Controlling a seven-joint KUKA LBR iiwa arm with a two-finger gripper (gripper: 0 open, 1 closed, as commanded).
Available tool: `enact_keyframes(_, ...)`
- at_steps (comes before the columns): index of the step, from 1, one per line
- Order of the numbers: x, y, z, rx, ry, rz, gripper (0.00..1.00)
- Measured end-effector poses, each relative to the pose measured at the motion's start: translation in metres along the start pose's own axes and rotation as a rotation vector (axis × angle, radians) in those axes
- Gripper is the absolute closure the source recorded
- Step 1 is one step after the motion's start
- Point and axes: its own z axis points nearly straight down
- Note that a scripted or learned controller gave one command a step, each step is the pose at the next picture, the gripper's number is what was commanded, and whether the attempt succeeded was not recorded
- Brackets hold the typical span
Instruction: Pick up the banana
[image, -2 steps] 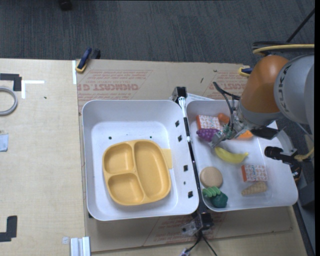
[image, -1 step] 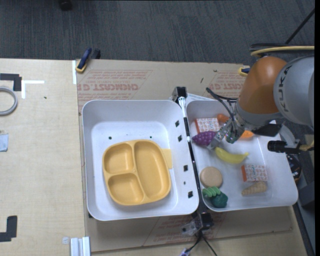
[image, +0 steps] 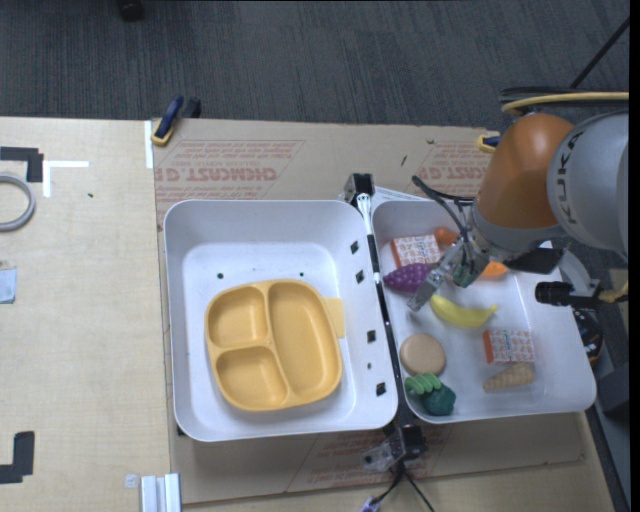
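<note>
The yellow banana (image: 463, 313) lies flat in the right bin (image: 560, 395), near its middle, curved with its ends turned up. My gripper (image: 443, 287) hangs just above and to the left of the banana's left end, close to it. Its fingers look open, and nothing sits between them. The grey arm with its orange band reaches in from the right and hides part of the bin's back.
Around the banana lie a purple fruit (image: 406, 279), a red-white box (image: 413, 249), an orange item (image: 494, 268), a tan disc (image: 422, 353), a green vegetable (image: 430, 392), a red-white packet (image: 510, 345) and a bread piece (image: 508, 377). The left bin (image: 200, 240) holds a yellow divided plate (image: 273, 343).
</note>
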Motion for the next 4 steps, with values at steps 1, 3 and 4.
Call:
enact_keyframes(1, 0.0, 0.0, 0.0, 0.0, 0.0, 0.0, 0.0)
enact_keyframes(3, 0.011, -0.007, -0.009, 0.0, -0.001, 0.259, 1.0)
enact_keyframes(4, 0.011, -0.007, -0.009, 0.0, -0.001, 0.259, 0.0)
